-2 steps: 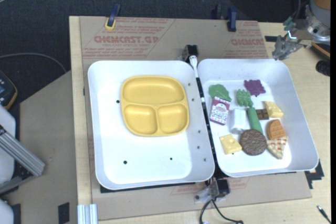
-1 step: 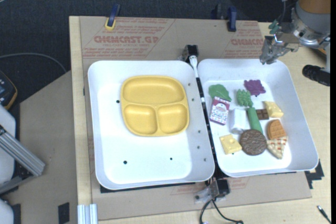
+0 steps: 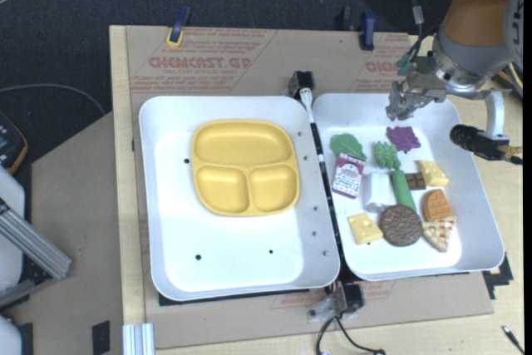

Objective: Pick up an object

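Note:
My gripper (image 3: 402,109) hangs over the back of the right bin (image 3: 478,204), just above and behind a purple bunch of grapes (image 3: 403,137). Its fingertips point down, with nothing visibly between them. Toy foods crowd this bin: a green leafy piece (image 3: 347,145), a green broccoli (image 3: 385,154), a red and white carton (image 3: 348,177), a white and green leek (image 3: 392,189), a cheese cube (image 3: 363,227), a brown cookie (image 3: 401,225), a pizza slice (image 3: 439,235), a toast piece (image 3: 436,204) and a tan block (image 3: 431,174).
The left bin (image 3: 166,245) holds a yellow divided plate (image 3: 245,165). A black hinge strip (image 3: 320,170) runs between the bins. Clamps (image 3: 175,27) sit on the back edge of the cardboard base.

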